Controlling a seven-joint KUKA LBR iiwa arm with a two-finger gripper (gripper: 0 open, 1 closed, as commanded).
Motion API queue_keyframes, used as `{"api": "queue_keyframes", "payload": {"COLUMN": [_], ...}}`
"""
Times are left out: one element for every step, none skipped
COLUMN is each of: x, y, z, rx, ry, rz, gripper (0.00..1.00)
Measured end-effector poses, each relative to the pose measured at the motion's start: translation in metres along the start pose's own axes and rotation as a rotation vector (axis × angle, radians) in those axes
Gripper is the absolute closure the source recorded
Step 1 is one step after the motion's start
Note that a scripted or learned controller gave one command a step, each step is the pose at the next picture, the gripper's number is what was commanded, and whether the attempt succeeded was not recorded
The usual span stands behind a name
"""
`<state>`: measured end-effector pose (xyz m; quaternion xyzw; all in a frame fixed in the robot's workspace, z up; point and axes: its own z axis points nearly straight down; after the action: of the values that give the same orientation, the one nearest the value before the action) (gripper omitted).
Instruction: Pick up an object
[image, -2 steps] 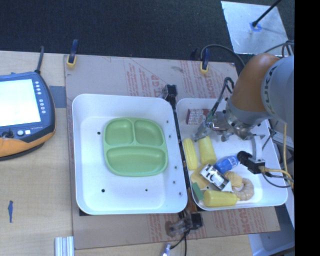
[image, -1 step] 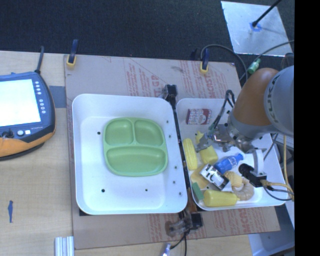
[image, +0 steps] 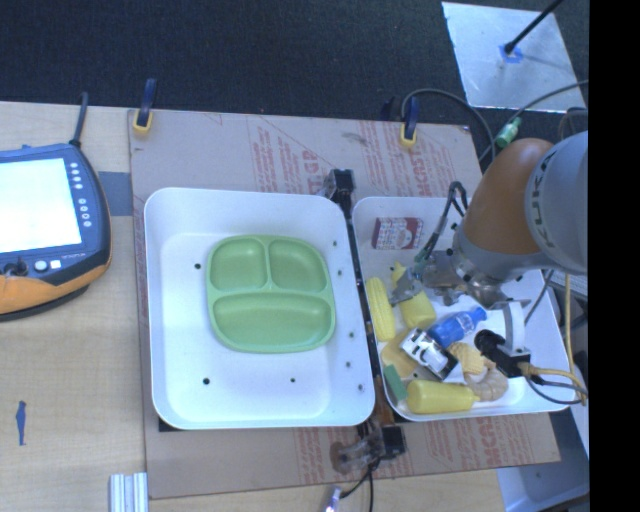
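Yellow cylinder (image: 438, 397) (right bin (image: 392, 212)) below hand (image: 418, 284).

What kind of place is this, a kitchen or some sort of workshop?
Probably a robotics lab bench: a grey arm with an orange band reaches over a white bin of jumbled small objects, beside an orange-edged handheld control screen.

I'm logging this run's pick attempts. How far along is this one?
Done: the arm has reached over the right bin, and its gripper sits low among the clutter by a yellow block. In hand: nothing that I can see lifted. Left: grasping and raising an object. The green plate lies flat in the left bin.
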<state>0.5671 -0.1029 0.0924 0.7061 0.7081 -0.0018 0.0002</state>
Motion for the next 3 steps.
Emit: {"api": "queue_keyframes", "payload": {"x": [-0.006, -0.002, 0.003], "y": [0.022, -0.006, 0.0], "z": [0.001, 0.001, -0.001], "rx": [0.0, 0.001, -0.003], "ry": [0.003, 0.001, -0.005], "rz": [-0.002, -0.002, 0.0], "gripper": [0.0, 0.0, 0.0]}}
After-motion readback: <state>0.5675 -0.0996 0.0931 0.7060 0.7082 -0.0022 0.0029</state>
